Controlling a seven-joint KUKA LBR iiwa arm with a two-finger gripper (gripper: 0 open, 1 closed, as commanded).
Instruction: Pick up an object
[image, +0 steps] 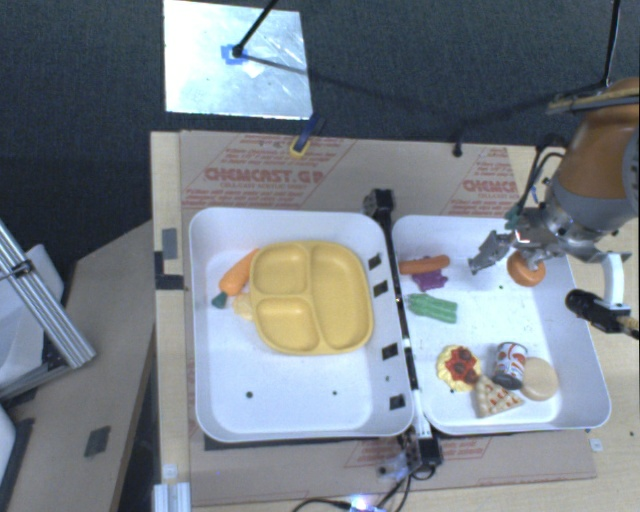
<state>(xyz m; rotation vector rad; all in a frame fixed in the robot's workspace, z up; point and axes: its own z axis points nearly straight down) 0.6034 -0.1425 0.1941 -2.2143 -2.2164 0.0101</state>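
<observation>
- The gripper hangs over the right bin near its far rim; whether it is spread or closed cannot be told.
- The orange round toy lies just right of it, near the wrist.

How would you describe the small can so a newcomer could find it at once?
Start at the right-hand white bin and go to its near corner, where several toys cluster. The small can lies between a round pizza toy and a tan disc, just above a waffle wedge. It is the only cylinder there, red and white with a silvery end.
</observation>
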